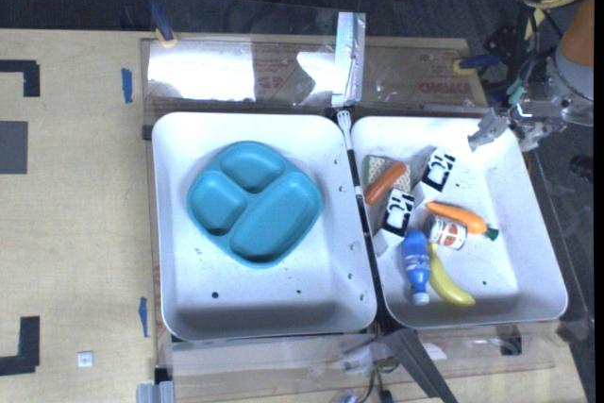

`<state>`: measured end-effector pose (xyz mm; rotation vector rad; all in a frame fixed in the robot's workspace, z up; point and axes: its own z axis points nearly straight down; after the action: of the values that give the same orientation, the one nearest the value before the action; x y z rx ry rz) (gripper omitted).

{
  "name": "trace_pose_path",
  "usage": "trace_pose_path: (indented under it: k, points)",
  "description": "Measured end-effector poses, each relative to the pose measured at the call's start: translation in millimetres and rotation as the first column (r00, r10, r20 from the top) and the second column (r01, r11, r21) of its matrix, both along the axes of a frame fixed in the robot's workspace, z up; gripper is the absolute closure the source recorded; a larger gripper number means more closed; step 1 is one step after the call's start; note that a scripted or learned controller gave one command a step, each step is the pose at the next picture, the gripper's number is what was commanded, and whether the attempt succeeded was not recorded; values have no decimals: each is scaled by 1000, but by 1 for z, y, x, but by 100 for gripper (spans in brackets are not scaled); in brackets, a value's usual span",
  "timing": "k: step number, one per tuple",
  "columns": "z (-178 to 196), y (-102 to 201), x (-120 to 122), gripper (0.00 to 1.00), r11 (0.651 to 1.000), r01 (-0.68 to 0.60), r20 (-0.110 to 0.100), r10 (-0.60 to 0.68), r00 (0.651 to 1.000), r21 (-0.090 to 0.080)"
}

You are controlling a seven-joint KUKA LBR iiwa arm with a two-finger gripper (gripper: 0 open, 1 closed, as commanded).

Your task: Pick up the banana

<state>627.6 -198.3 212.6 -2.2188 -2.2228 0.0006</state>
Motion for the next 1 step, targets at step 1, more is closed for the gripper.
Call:
trace_pose_path:
  k: [1]
  points:
    - [11, 1, 1, 100, 1000, -2, 3, 2, 1000, -2]
